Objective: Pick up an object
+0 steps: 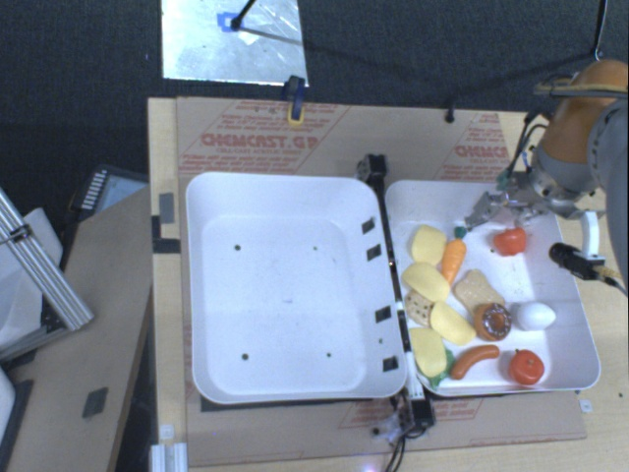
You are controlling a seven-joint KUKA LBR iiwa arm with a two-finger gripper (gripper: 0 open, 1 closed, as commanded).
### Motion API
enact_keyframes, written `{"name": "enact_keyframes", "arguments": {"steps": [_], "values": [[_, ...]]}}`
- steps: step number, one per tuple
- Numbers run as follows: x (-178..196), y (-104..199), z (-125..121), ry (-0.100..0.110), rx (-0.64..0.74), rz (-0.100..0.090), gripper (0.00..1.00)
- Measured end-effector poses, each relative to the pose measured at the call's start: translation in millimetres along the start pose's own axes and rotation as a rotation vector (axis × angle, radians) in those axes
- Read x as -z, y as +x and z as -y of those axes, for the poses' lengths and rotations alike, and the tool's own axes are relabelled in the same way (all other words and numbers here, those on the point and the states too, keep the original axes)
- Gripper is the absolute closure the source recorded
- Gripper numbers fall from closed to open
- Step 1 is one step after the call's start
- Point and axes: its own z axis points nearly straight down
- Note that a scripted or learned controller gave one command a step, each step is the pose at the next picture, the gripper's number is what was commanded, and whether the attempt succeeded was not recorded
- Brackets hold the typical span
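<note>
Tool sits at the upper right of the frame, low over the far end of the right bin, its metal fingers pointing leftward; whether they are spread or closed cannot be told from this view, and nothing shows between them. Just below and right of it lies a red tomato, the nearest candidate, close to the fingers but seemingly apart from them.

Further down the frame the other items crowd the bin: a carrot, several yellow pieces, a biscuit, a doughnut, an egg, a sausage and a second tomato. All rest on the bin floor. The left bin lies beside it on the surface.

By my reading the pick is not yet made: nothing is lifted, so grasp and lift remain.

The arm enters from the right edge, its orange band above the wrist, bent downward and tilted left toward the bin.
</note>
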Motion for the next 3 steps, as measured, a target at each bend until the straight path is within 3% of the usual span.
{"name": "enact_keyframes", "arguments": {"steps": [1, 2, 3], "values": [[-12.6, 72.3, 52.6, -0.001, 0.004, -0.002, 0.0], [-12.2, 100.8, 106.4, -0.003, 0.0, -0.002, 0.0], [94.7, 215.3, 67.8, -0.017, 0.009, 0.001, 0.0]]}}
